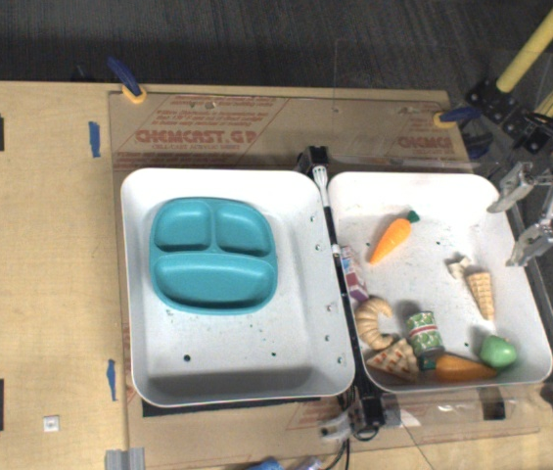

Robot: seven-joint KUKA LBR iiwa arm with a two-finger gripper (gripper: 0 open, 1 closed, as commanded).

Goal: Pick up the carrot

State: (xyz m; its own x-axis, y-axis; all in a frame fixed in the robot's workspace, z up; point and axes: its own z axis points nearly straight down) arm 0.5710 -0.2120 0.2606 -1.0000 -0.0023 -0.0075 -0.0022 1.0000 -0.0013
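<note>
The carrot (391,239) lies tilted in the upper left part of the right bin (521,262), green top toward the far wall, well apart from the toys heaped along the near wall. The gripper (535,218) hangs over the bin's right rim, fingers spread, holding nothing. A teal divided plate (213,255) sits in the left bin (159,360).
</note>
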